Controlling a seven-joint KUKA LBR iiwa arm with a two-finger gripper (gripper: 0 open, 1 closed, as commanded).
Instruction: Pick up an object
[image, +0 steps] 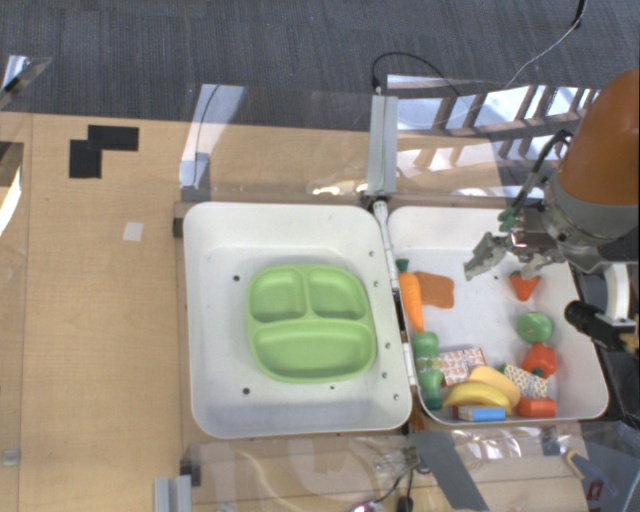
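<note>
My gripper (506, 258) hangs over the upper part of the right bin (470, 225), its fingers spread open with nothing between them. A small orange-red piece (524, 288) lies just below the right finger (531, 264). To the left of the gripper lie a flat orange-brown slice (436, 290) and a carrot (410, 301) along the bin's left wall. Lower in the bin sit a green pepper (535, 326), a red tomato (540, 359) and a yellow banana (479, 388).
The left bin (215, 250) holds a green divided plate (310, 322). More toys crowd the right bin's lower end: green pieces (427, 346), a printed box (461, 362), a small blue block (481, 413). A metal divider (383, 150) stands between the bins at the back.
</note>
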